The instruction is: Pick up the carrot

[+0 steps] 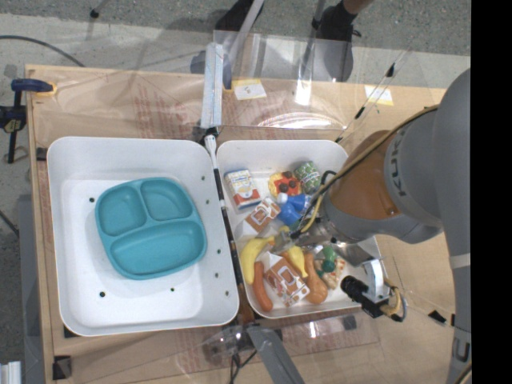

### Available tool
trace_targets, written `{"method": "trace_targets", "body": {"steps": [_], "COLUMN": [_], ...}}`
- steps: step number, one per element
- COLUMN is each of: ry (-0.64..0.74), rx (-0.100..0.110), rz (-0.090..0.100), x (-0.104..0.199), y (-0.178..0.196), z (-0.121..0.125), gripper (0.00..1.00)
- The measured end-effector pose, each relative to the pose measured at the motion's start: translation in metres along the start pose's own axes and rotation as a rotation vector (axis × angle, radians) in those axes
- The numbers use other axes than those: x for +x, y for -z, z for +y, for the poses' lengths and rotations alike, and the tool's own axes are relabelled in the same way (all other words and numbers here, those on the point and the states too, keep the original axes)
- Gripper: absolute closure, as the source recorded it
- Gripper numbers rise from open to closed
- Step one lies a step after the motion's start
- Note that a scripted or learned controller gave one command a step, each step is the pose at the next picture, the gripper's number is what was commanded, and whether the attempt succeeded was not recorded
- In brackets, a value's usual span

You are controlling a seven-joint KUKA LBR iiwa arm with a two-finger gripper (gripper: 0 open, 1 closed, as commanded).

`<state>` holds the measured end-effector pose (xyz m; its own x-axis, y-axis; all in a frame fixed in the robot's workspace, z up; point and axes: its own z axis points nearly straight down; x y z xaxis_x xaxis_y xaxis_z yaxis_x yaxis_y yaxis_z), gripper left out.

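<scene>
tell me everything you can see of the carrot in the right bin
The carrot is an orange toy, smooth like plastic, with a green leafy top. It lies flat near the front of the right bin, its narrow end toward the front rim. A small printed box lies against its left side and a banana is close by. The arm's wrist overhangs its top end, hiding part of it.

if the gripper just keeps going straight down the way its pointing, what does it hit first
Probably the carrot in the right bin, or the banana beside it. The gripper hangs above both; depth is unclear from this view.
</scene>
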<state>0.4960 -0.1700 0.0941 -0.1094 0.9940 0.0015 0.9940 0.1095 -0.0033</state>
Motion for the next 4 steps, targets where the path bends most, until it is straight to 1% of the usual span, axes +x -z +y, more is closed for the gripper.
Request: {"method": "trace_targets", "body": {"steps": [1,2,4], "ry": [-0.101,0.223,0.227], "rx": [0.0,0.004,0.014], "rz": [0.0,0.003,0.007], "x": [0.033,0.069,0.066], "y": [0.135,0.089,0.105], "z": [-0.003,0.002,0.004], "gripper": [1.0,1.0,1.0]}}
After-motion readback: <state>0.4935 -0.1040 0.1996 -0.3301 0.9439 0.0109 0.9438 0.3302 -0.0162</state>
